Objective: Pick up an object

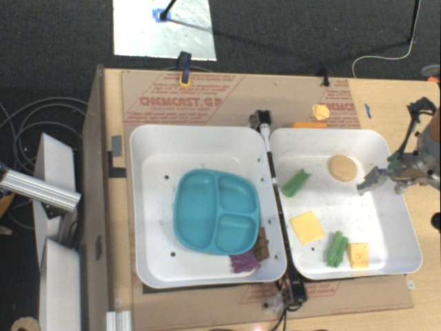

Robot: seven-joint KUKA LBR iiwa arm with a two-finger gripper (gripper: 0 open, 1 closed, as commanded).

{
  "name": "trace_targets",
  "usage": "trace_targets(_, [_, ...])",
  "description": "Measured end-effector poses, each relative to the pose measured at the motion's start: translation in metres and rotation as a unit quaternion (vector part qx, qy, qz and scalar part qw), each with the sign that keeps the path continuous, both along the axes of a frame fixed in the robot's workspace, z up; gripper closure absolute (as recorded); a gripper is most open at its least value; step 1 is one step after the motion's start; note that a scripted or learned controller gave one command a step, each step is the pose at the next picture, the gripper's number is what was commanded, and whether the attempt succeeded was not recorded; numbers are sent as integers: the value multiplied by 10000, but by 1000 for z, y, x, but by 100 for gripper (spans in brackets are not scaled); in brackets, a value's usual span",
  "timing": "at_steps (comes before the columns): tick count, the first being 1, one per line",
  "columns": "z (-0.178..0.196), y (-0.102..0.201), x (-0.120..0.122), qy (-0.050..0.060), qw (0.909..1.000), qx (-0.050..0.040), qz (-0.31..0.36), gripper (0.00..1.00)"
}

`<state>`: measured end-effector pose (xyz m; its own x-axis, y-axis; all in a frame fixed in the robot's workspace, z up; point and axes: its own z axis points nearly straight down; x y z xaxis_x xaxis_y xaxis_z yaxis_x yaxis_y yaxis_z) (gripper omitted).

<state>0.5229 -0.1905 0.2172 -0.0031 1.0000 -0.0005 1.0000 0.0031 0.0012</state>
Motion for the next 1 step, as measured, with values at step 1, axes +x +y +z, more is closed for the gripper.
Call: trace_targets(1, [-101,67,-39,56,10000,34,24,0])
